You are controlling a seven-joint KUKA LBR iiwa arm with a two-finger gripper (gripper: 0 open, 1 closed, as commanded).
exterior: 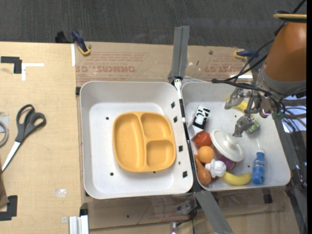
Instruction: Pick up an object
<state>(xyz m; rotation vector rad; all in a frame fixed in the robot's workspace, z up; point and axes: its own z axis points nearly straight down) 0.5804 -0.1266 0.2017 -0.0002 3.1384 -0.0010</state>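
You have no pick yet: claw [242, 126], state unreadable, hangs just above the round grey lid [226, 145].

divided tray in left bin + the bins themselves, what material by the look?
Divided tray: likely moulded plastic, matte orange-yellow, with soft rounded compartment edges and no glare. Bins: probably thin formed white plastic, semi-gloss, with rounded corners and a rolled rim; painted metal can't be excluded.

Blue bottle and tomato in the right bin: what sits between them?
In the camera view, a grey disc on a purple object lies between the blue bottle and the tomato.
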